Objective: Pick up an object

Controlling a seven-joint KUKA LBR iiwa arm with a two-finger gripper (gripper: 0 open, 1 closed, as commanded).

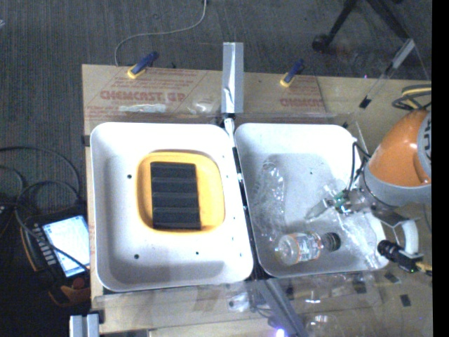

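We see two shallow white bins side by side on the tabletop [105,90], which is covered in brown sheet printed with red lettering. The left bin [112,188] holds a yellow tray [216,188] with a black ribbed insert [175,195] sitting in its middle, roughly centred in the bin. The right bin [302,139] carries a clear plastic bottle [306,246] lying on its side near the front wall, dark cap pointing toward the right; a crumpled clear wrapper [270,188] lies just behind and left of it, and more clear film [354,230] is bunched at the bin's right side. The arm [400,160] comes in from the right, its orange band above the right bin's right edge. The hand [342,202] sits low over the right side of that bin, amid the clear film, well apart from the bottle's body though near its cap end. We cannot tell its state: the tip is small and tangled with film and cabling. Two blue-and-yellow clamps [142,64] [292,72] grip the tabletop's far edge. A grey post [232,76] stands between the bins at the back. On the floor at left lies a lit handheld screen [64,241] with black cables.
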